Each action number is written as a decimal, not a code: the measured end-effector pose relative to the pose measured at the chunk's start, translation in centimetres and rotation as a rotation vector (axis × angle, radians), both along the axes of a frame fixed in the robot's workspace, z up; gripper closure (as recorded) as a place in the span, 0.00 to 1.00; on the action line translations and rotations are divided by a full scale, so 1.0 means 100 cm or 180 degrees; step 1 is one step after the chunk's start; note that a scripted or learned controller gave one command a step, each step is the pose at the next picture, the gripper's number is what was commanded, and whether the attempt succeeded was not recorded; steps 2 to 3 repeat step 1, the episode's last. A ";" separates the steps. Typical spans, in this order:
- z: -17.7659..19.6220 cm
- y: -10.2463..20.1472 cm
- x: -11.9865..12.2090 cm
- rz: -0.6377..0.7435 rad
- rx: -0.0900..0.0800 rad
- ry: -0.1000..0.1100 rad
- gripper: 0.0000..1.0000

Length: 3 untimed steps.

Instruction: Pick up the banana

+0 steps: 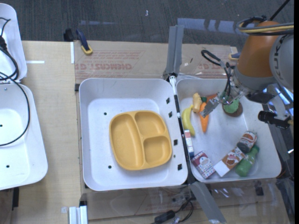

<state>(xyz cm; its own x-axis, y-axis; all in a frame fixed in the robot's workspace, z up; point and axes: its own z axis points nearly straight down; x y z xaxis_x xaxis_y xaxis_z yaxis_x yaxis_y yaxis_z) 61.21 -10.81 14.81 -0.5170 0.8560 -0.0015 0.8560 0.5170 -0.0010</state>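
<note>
One banana (187,120), one carrot (204,122), two bins (88,125)

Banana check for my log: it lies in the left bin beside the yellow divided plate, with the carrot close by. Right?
Not quite. The camera view shows the banana in the right bin, with the carrot close by. The yellow divided plate sits in the left bin.

The arm (261,55) was cut off at the right edge; it hid part of the right bin (268,139).
</note>
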 end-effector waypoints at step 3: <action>-0.057 0.006 -0.025 0.0266 0.0004 0.0001 0.00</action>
